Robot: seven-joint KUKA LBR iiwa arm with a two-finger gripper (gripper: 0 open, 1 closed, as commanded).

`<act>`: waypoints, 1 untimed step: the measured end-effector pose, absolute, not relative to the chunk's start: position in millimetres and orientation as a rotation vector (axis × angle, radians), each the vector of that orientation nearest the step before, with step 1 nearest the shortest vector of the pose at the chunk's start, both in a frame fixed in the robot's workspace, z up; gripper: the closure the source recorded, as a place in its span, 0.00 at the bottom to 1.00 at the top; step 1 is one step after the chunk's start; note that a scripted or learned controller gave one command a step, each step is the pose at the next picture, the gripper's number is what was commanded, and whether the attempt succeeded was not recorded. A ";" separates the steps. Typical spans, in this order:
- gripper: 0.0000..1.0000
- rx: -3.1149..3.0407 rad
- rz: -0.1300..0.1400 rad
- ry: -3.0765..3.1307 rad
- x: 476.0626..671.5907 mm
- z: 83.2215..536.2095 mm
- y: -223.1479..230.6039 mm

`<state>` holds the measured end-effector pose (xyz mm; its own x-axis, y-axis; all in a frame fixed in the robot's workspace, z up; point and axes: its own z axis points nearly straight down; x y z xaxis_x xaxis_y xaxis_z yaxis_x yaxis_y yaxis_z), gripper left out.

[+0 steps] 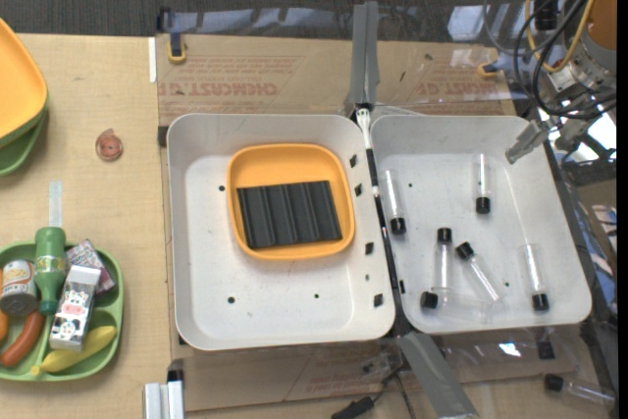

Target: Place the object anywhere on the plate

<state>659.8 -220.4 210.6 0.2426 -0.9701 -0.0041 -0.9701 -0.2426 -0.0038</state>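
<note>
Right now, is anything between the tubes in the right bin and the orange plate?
Only the two bins' adjoining rims. The tubes lie in the right bin; the orange plate, bearing a dark ribbed block, sits in the left bin. Nothing else visibly intervenes.

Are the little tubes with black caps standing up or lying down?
Lying down. All five tubes lie flat on the floor of the right bin, with their full lengths showing and black caps at one end.
</note>
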 end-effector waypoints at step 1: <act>0.00 -2.695 0.001 1.603 659.8 228.8 -212.8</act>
